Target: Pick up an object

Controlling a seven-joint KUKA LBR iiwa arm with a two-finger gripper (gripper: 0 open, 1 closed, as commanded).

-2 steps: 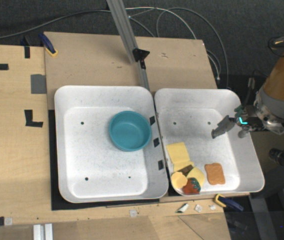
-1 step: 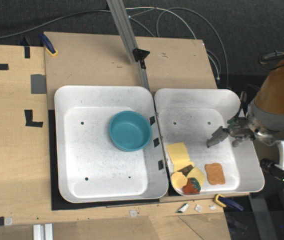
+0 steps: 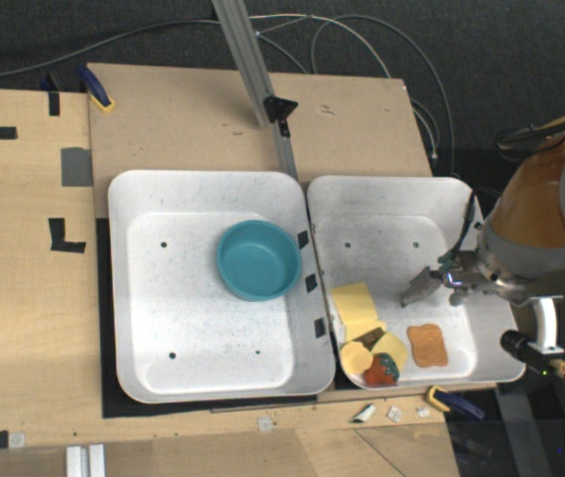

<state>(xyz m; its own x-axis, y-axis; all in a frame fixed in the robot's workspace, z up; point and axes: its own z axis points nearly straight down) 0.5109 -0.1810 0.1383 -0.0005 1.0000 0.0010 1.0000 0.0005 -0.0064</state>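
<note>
Two white bins sit side by side on the bench. In the left bin (image 3: 143,266) there is a blue bowl (image 3: 258,258), upright, near the wall that divides the two bins. The right bin (image 3: 381,212) has several small things in its near part: a yellow block (image 3: 354,307) close to the dividing wall, an orange sponge (image 3: 427,345) a little to the right of it, and a mixed pile (image 3: 373,359) of yellow, red and dark pieces at the near edge, which I cannot tell apart. The arm (image 3: 535,217) comes in from the right, and the gripper (image 3: 429,284) hangs low over the right bin, between the block and the sponge but farther back, apart from both. Nothing is between its fingers. Whether the claw is apart or together, I cannot tell.
</note>
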